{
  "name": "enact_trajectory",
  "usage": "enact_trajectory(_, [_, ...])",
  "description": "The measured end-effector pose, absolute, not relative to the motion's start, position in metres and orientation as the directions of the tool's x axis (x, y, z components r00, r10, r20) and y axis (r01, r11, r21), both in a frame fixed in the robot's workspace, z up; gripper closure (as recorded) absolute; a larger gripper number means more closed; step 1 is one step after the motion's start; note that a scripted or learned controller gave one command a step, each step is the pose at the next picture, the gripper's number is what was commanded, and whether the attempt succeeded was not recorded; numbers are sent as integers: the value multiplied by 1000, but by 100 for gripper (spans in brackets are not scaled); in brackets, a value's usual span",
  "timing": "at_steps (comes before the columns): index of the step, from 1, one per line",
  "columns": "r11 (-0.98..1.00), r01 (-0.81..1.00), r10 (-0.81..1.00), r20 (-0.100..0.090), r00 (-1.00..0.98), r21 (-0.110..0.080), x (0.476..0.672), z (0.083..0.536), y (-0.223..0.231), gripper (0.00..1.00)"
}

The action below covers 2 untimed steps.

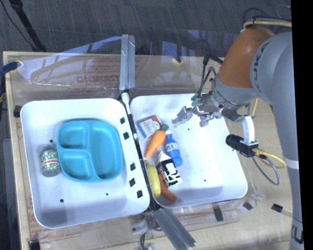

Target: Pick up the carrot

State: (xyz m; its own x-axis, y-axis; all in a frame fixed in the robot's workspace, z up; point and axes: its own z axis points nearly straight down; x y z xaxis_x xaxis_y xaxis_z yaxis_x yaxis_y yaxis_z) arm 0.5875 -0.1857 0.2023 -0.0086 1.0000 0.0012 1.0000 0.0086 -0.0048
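Carrot: one carrot was seen, orange, tapered, lying at a slant in the right bin near its left wall.
Neighbours: a blue bottle with a white cap lay just right of the carrot; a small printed packet lay just beyond its far end; a black-and-white toy was placed on its near side.
Other fruit: one banana was laid along the left wall, with a reddish-brown item by its near end.
Gripper: the gripper was held over the far part of the right bin, right of the carrot and apart from it; the jaws were seen spread, with nothing between them.
Left bin: one left bin was seen, holding one blue divided tray and one small can at the tray's left.
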Motion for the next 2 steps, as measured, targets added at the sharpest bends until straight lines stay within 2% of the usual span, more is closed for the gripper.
enact_trajectory(1, [18,1000,1000,1,-18,-4,592,91,-159,0])
enact_trajectory(2, [21,1000,1000,1,-21,-7,591,100,-159,100])
